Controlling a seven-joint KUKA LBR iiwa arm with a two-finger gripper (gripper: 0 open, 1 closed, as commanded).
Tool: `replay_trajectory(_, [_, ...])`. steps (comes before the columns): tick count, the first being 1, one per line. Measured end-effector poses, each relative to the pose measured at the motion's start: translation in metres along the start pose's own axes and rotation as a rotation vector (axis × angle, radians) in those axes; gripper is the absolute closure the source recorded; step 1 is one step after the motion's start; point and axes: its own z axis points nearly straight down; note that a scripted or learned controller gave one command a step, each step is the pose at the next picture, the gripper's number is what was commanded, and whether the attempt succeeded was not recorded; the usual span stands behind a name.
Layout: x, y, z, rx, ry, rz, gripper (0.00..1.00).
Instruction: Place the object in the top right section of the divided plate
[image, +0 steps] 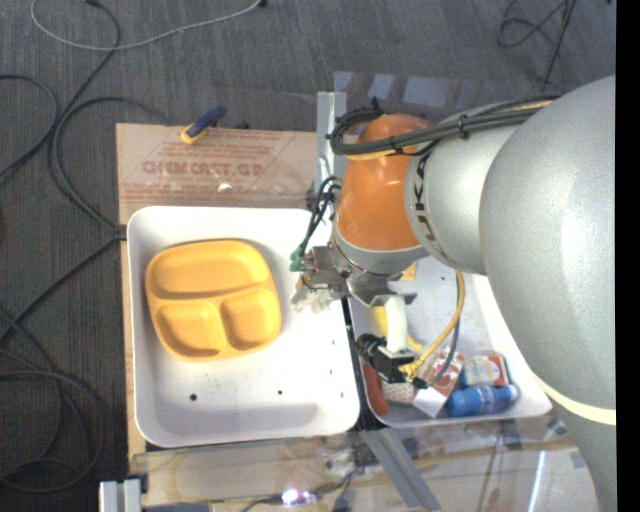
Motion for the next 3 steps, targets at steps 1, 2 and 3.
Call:
replay_trajectory(1, [0.027, 0.048, -0.020, -0.001, 0.000, -0.081, 1.00])
replay_trajectory(2, [0.066, -0.057, 0.070, 0.003, -0.001, -0.153, 1.00])
replay_trajectory(3, [0.010, 0.107, -0.002, -0.004, -0.003, -0.394, 1.00])
